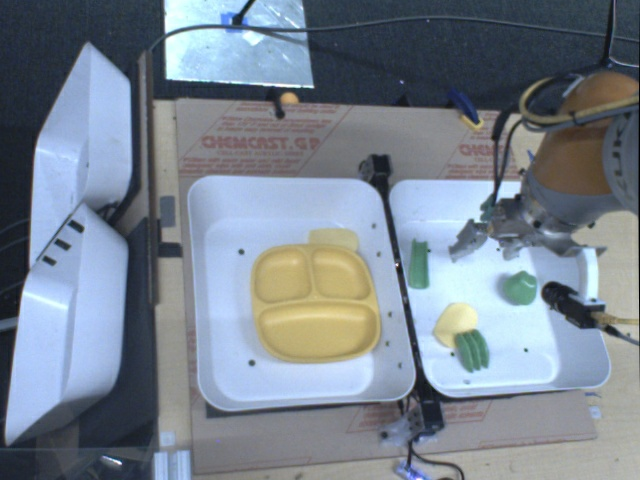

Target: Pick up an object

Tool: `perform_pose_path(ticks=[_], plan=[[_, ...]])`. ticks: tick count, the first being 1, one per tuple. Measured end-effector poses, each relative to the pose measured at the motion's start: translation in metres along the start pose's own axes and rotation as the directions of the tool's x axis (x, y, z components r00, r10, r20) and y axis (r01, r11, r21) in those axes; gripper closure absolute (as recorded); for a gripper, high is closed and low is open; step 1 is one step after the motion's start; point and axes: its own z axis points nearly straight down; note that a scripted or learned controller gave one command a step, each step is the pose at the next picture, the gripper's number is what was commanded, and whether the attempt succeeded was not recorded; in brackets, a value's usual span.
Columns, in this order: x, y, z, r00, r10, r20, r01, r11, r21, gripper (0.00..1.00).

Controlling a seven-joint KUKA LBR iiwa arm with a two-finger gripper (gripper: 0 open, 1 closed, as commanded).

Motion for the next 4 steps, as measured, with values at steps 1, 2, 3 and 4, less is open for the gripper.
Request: perform_pose_path(ticks=[1, 2, 3, 4], plan=[[-0.003, 0.009, 0.052, 1.0, 0.0, 0.0, 0.0, 1.0, 0.001, 0.0], [-0.003, 0.008, 0.098, 1.0, 0.0, 0.0, 0.0, 1.0, 0.0, 0.0], [-0.003, 0.01, 0.085, 1.0, 0.0, 0.001, 0.0, 1.0, -0.004, 1.0], [0.002, 0.009, 0.024, 1.0, -0.001, 0.001, 0.001, 1.0, -0.008, 1.0]])
